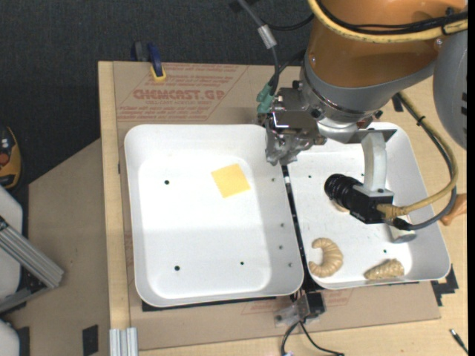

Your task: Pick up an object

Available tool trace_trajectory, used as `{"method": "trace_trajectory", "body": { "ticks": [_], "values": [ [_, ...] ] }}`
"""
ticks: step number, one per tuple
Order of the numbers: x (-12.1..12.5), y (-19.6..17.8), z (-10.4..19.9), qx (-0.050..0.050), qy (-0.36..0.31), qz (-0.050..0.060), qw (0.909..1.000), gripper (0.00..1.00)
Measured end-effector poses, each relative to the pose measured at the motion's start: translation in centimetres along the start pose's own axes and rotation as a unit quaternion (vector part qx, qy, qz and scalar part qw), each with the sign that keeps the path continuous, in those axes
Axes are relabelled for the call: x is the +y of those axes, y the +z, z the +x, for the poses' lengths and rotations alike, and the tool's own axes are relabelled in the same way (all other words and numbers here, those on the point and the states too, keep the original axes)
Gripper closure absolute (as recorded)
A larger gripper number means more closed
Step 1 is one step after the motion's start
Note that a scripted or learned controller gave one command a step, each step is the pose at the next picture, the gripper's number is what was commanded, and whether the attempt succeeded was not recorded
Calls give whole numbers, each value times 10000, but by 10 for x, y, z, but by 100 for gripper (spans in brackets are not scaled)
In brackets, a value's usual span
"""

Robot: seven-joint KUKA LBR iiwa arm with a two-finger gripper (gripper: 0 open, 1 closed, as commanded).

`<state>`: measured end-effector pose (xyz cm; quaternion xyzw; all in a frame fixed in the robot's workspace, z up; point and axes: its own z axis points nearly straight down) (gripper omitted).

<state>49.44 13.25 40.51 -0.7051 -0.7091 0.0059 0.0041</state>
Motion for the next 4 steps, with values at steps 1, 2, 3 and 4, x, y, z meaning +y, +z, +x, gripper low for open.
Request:
{"method": "trace_trajectory", "body": {
  "ticks": [1,2,3,4],
  "values": [
    [-12,96,78,1,-16,-6,10000,100],
    [-5,-67,93,56,9,-157,9999,100],
    [-10,100,92,-23,37,7,10000,100],
    [-16,-103,92,58,17,-161,9999,100]
  ]
}}
